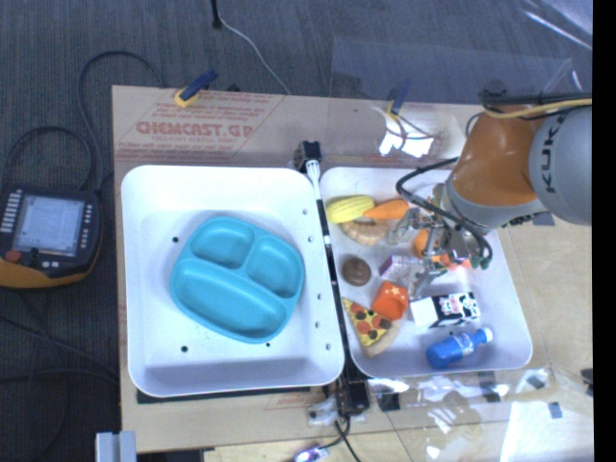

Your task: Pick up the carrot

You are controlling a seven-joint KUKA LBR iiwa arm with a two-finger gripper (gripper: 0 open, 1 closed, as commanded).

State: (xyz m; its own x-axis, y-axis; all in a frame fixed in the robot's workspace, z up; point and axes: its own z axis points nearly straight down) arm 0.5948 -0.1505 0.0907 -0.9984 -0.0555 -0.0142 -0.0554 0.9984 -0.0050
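Observation:
The carrot (389, 210), orange and tapered, lies near the back of the right bin (510, 340), between a yellow toy corn cob (348, 207) and the gripper. My gripper (435, 248) hangs low in the middle of that bin, just right of and in front of the carrot. A small orange patch shows at the gripper, and I cannot tell what it belongs to. The arm's orange band (491, 162) sits above the bin's back right corner.
Around the gripper lie a bread piece (366, 230), a brown round toy (357, 270), an orange-red cup (390, 300), a pizza slice (369, 323), a black-and-white carton (452, 308) and a blue bottle (458, 346). The left bin (144, 354) holds a blue divided plate (239, 275).

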